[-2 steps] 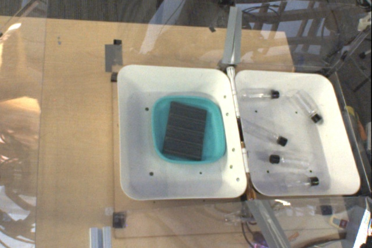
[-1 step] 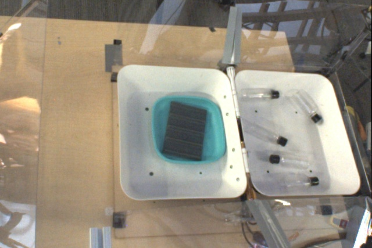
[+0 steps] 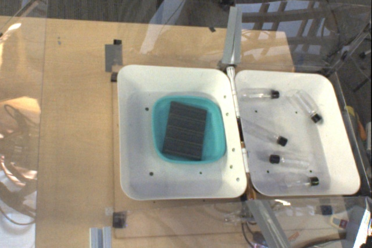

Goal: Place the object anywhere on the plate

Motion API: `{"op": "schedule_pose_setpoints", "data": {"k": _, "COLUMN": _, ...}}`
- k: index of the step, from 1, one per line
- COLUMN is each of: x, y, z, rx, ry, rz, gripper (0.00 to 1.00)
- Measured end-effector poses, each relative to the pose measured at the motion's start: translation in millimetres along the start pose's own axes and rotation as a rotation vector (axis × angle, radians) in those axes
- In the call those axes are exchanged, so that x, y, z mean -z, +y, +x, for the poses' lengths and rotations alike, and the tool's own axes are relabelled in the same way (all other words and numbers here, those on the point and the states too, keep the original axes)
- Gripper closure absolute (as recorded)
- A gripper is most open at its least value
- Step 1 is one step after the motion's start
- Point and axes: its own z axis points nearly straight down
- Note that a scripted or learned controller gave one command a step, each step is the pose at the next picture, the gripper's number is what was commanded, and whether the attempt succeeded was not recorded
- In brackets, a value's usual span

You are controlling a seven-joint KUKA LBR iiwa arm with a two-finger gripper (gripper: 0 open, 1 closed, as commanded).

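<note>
In the left bin (image 3: 133, 177) we see a teal plate (image 3: 216, 142), and a dark ribbed block (image 3: 185, 130) lies flat on its middle, slightly tilted. We judge the placing done. In the right bin (image 3: 343, 177), clear tubes with black caps (image 3: 282, 140) lie scattered. The gripper's state we cannot tell.

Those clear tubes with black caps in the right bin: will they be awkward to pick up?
Probably. The tubes look round and smooth, so they may roll if nudged. Clear plastic or glass could slip between fingers. They lie flat and scattered on the right bin, at different angles, so each likely needs its own approach.
</note>
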Motion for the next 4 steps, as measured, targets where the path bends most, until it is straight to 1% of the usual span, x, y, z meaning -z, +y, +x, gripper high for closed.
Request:
{"op": "schedule_pose_setpoints", "data": {"k": 1, "x": 0.0, "y": -6.6, "z": -32.4, "rx": 0.000, "ry": 0.000, "rz": 0.000, "gripper": 0.00}}
{"op": "schedule_pose_setpoints", "data": {"k": 2, "x": -0.1, "y": -10.5, "z": -50.0, "rx": 0.001, "ry": 0.000, "rz": 0.000, "gripper": 0.00}}
{"op": "schedule_pose_setpoints", "data": {"k": 4, "x": 0.0, "y": -10.7, "z": -49.9, "rx": 0.001, "ry": 0.001, "rz": 0.001, "gripper": 0.00}}
